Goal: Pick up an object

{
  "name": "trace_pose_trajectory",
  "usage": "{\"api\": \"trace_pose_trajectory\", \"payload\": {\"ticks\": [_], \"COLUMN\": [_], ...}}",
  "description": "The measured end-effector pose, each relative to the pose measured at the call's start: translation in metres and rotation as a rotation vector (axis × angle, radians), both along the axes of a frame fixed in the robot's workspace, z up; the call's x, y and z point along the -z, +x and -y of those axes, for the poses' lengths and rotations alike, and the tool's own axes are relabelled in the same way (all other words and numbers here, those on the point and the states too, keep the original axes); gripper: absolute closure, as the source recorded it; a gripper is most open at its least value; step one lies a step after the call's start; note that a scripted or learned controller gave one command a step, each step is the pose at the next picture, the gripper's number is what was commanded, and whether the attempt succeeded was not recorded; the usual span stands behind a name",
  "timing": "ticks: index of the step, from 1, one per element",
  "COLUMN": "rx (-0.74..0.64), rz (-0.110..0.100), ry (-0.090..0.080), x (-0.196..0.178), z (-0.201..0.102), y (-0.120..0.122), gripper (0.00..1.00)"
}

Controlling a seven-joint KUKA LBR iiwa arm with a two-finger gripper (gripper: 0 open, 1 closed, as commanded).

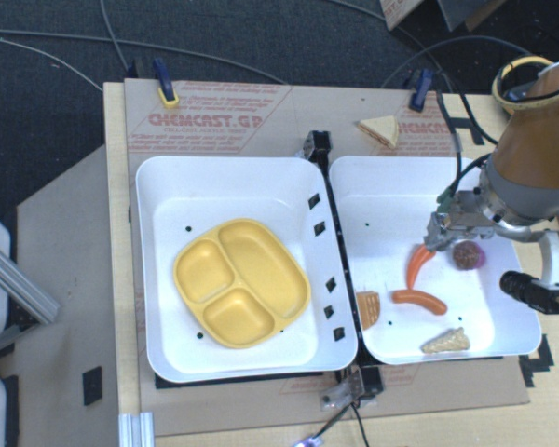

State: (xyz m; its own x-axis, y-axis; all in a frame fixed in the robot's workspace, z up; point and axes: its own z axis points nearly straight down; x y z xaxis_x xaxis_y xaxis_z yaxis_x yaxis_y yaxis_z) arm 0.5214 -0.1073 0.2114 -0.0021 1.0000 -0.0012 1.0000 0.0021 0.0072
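Presently, the gripper [440, 236] stands low in the right bin [391, 184], its tip at the upper end of an orange carrot [418, 265]. The carrot is slim, curved and tapered, and hangs steeply from the gripper, lower end pointing down toward the bin floor. It appears pinched between the fingers, though the metal housing hides the contact itself. Just beside the gripper, on the far side from the carrot, lies a dark purple round piece [467, 254]. Below the carrot rests a sausage [419, 299], near but apart. A toast slice [368, 309] sits at the bin's left wall, a pale wedge [446, 342] near the front rim. The left bin [158, 203] bears a yellow divided tray [241, 281]. A sandwich wedge [380, 130] lies on the board behind the bins.
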Motion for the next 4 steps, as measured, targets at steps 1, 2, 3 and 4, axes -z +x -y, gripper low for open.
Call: {"api": "trace_pose_trajectory", "payload": {"ticks": [1,2,3,4], "rx": [0.0,0.001,-0.004,-0.005], "rz": [0.0,-0.004,-0.009,-0.011], "ry": [0.0,0.001,0.004,0.005], "x": [-0.055,-0.07,-0.063,-0.052], "z": [-0.006,-0.007,-0.061,-0.121], "y": [0.01,0.011,0.02,0.025], "gripper": [1.0,1.0,1.0,1.0]}}
